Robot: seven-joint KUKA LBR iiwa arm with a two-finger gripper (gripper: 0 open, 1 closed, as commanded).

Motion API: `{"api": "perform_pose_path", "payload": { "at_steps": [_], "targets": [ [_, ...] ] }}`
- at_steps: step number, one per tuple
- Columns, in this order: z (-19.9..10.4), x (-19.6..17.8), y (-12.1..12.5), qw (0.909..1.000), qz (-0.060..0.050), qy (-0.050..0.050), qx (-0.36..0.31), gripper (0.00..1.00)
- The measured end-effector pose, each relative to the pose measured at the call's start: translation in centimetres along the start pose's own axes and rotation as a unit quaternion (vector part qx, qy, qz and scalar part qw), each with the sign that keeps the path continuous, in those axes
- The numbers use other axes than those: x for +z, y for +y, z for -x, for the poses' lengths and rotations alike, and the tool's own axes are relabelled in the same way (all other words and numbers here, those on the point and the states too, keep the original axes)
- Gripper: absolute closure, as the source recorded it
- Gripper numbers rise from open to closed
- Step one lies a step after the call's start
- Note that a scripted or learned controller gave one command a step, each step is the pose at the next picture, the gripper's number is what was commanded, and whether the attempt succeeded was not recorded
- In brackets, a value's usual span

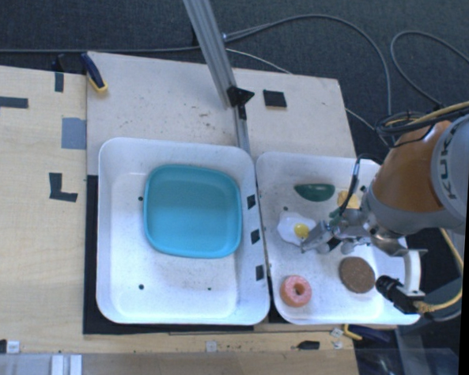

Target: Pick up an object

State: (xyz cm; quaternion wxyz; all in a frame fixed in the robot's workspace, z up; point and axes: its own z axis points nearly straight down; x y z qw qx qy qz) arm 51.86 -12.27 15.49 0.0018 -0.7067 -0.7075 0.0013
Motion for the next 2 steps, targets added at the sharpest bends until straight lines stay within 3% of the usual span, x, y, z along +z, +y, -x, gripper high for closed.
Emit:
{"api": "perform_pose_path", "payload": {
  "at_steps": [1,2],
  "targets": [
    [0.0,-1.2,0.1,1.0,0.001,0.0,0.0,1.0],
    [-0.9,-6.4,-0.4,1.0,0.004,-0.001,0.0,1.0]
  ]
}}
